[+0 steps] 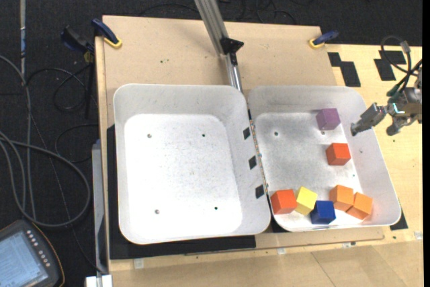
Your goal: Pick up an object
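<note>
Claw (366, 120) hovers over right bin's (386, 175) edge, holding nothing.

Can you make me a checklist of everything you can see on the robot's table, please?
Surface: tan wooden bench with a left bin and a right bin, both white.
Job's things: in the right bin, a purple block, a red-orange block, and along the near edge an orange block, yellow block, blue block and two more orange blocks.
Clutter: nothing seen.
Grippers: gripper over the right bin's right rim, holding nothing.
Cables: black cables on the floor.
Surroundings: clamps at the bench corners, metal pole, screen.
</note>
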Controlling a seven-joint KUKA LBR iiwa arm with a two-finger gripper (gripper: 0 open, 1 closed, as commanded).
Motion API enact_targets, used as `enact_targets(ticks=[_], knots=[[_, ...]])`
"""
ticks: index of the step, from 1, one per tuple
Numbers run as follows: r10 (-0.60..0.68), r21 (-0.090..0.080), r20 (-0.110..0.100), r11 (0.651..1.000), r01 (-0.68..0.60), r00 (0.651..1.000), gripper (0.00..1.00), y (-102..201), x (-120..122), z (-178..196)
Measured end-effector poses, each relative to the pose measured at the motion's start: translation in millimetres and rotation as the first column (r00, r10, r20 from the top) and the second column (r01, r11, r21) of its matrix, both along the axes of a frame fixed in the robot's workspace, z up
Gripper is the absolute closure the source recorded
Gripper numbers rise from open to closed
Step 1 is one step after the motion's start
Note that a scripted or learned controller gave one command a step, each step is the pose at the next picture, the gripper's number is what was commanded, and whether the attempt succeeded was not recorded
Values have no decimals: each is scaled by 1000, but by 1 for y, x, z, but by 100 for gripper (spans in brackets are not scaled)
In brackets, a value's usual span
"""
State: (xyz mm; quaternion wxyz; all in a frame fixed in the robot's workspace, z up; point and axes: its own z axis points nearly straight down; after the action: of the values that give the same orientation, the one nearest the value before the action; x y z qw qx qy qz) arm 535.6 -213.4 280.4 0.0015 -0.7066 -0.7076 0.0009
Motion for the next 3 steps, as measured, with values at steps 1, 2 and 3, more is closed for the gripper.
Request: enact_targets(ticks=[1, 2, 3], knots=[[1, -1, 4, 1000, -1, 1000, 0, 0, 1, 2], [-1, 0, -1, 1000, 1, 1000, 0, 3, 0, -41], [-3, 1, -3, 1000, 3, 1000, 0, 0, -9, -102]])
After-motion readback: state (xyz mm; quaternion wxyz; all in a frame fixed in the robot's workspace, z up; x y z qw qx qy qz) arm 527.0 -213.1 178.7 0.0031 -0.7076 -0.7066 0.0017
